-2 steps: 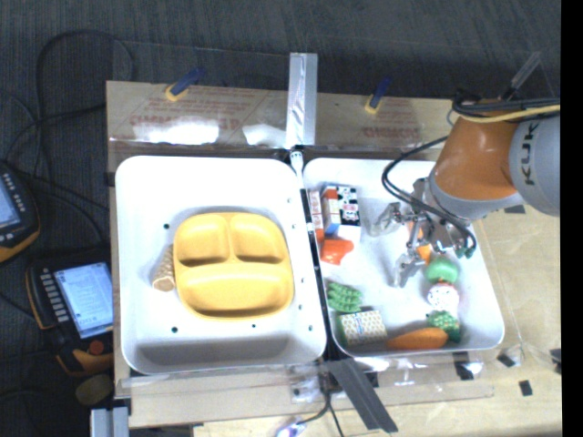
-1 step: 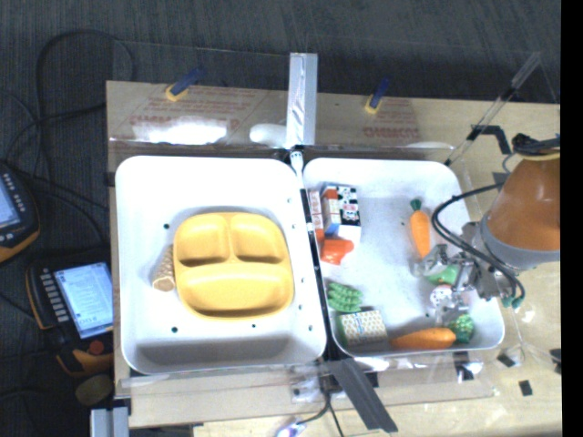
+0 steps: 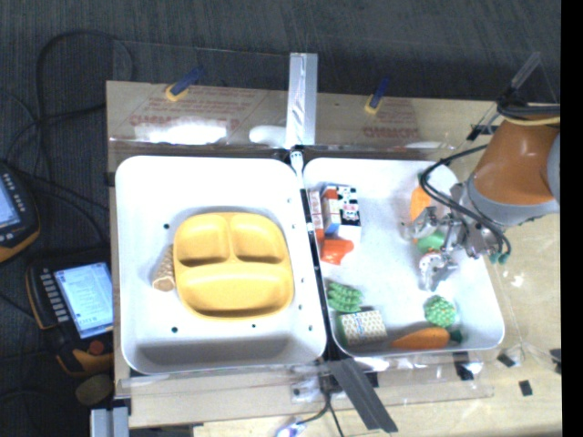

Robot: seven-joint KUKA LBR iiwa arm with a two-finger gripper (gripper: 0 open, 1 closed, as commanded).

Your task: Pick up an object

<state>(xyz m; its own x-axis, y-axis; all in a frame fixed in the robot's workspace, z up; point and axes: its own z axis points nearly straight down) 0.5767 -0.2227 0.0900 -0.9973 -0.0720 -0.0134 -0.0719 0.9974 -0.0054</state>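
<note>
My gripper [image 3: 428, 249] hangs low over the right side of the right bin [image 3: 392, 176], below the arm's orange band [image 3: 515, 157]. Its two metal fingers [image 3: 431, 269] stand apart, so it is open. A small green piece [image 3: 435, 241] lies in the gap between them; whether they touch it I cannot tell. An orange piece [image 3: 417, 202] sits just behind the gripper. Close in front lie a green bumpy ball [image 3: 440, 311] and a carrot [image 3: 421, 339].
The right bin's left side holds a printed box [image 3: 341, 206], a red piece [image 3: 335, 248], green pods [image 3: 343, 296] and a woven roll [image 3: 363, 325]. In the left bin [image 3: 146, 335] lie a yellow divided plate [image 3: 234, 262] and a tan cone [image 3: 164, 269].
</note>
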